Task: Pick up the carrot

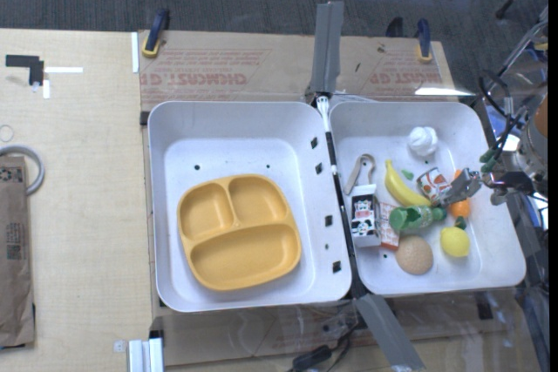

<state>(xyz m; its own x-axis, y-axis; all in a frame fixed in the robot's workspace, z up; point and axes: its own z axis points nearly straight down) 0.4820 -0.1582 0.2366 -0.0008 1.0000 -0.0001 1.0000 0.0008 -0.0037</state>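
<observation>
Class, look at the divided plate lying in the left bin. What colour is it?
Yellow-orange all over. The three-compartment plastic plate shows clearly in the camera view, inside the left white bin.

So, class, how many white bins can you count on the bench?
2. The left bin holds a yellow divided plate; the right bin beside it holds the toy food.

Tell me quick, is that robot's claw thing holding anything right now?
End effector: over the right bin's toy food, next to the carrot; open or closed cannot be told.
</observation>
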